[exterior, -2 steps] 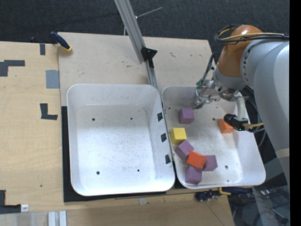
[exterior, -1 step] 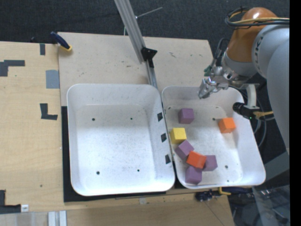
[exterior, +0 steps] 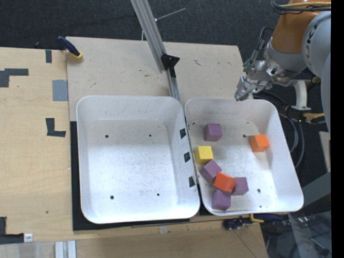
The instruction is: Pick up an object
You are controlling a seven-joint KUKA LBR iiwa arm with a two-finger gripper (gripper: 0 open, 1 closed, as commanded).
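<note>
Seven blocks in the right bin [exterior: 279,144], none lifted yet. Gripper [exterior: 243,92] poised over that bin's far rim, near its far right corner; too blurred there to judge its state, and no block visible in it. Orange cube [exterior: 259,142] closest, alone by the right wall, below and slightly right of the gripper in the camera view. Purple cube [exterior: 213,131] next, toward the centre. Yellow cube [exterior: 203,154] against the left wall. Remaining four, three purple around a red-orange block [exterior: 224,183], bunched at the near left corner, farthest off. Probably easiest: straight descent toward the near edge onto the orange cube.
</note>
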